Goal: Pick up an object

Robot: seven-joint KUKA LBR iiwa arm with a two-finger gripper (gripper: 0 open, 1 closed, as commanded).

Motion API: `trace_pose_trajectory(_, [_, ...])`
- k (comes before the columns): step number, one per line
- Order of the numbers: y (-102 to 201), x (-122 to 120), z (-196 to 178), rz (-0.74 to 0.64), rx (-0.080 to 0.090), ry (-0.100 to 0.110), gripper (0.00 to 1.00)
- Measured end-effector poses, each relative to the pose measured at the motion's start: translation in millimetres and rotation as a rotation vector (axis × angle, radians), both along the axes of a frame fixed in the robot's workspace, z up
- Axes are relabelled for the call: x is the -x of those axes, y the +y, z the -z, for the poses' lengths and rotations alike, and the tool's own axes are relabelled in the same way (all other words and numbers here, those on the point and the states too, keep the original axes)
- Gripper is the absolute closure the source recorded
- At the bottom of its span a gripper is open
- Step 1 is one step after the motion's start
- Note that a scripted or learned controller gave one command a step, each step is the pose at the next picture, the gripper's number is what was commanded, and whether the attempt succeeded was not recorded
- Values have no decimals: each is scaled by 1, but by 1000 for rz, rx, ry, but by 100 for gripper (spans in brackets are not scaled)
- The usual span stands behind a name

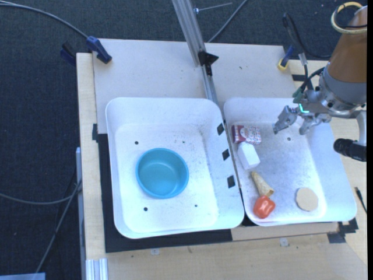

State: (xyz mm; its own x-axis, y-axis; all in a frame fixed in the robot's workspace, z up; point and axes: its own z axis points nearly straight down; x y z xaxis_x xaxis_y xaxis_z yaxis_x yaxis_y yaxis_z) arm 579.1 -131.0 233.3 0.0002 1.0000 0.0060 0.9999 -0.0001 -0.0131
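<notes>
Camera view gives you the arm reaching in from the right, with the pincer hanging over the far part of the right bin, its two fingers spread apart and nothing between them. You have not picked yet, so choose a target first. Nearest to the pincer, just to its left, lies a maroon and white packet, with a small white bottle touching its near edge; the two sit close to the bin's left wall, which I judge leaves little room for a finger on that side. A tan cone-shaped piece and a red pepper-like toy lie further toward you, almost touching each other, so a closing finger may nudge one while reaching the other. The round tan disc lies alone at the near right with bare floor all round, and looks the easiest, though it is flat and you must come down low to catch its rim. Keep the fingers wide until you straddle it. The left bin holds a blue bowl, well apart. A metal pole crosses the surface beyond the bins, clear of your path.
</notes>
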Motion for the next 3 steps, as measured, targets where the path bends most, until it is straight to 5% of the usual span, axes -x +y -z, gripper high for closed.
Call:
trace_pose_trajectory(1, [0, -1, -2, 0, 0, -5, 0])
trace_pose_trajectory(3, [-12, 6, 98, 2, -1, 4, 0])
